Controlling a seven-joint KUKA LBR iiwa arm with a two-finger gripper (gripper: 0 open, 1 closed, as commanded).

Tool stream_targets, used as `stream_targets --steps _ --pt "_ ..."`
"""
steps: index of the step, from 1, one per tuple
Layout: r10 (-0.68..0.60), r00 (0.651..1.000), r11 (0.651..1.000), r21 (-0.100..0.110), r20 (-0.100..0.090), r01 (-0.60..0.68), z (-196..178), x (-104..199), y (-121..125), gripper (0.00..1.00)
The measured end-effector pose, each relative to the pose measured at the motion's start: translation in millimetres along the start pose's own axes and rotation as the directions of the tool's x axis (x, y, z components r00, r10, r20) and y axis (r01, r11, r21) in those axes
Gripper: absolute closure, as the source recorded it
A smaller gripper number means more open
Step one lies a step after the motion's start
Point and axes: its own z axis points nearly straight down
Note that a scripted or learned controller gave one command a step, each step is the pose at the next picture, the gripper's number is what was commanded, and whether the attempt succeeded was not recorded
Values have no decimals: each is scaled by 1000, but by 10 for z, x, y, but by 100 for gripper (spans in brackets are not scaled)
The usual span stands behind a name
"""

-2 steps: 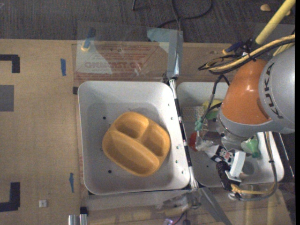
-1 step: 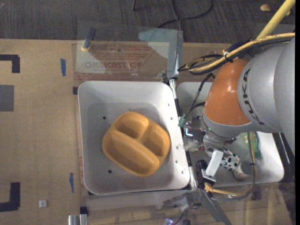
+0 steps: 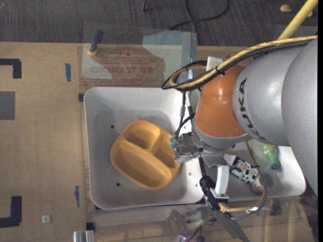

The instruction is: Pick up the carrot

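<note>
Presently, I am taking stock from above.

Left bin [image 3: 96,135]: it is holding one large orange two-lobed thing [image 3: 144,155], lying near the middle and reaching toward the bin's right side. I am not reading it as a carrot; it is looking more like a moulded dish or a bread-shaped toy.

Right bin [image 3: 298,183]: my arm [image 3: 272,100] is covering most of it. Small items are peeking out beneath: something green [image 3: 270,155] and a white piece with dark markings [image 3: 242,169].

Gripper [image 3: 184,146]: it is hanging at the orange thing's right edge, over the divide between the bins. My own wrist is hiding the fingers, so I cannot tell whether they are apart or together, nor whether anything is sitting between them.

Carrot: I am not finding it among what is visible; I am judging it may be lying under my arm in the right bin.

Progress: nothing is showing as lifted. Locating, gripping and raising the carrot are all remaining.
</note>
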Motion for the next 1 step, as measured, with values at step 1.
stream_targets --steps 1 --pt "-181 983 983 -2 1 181 68 483 37 100"
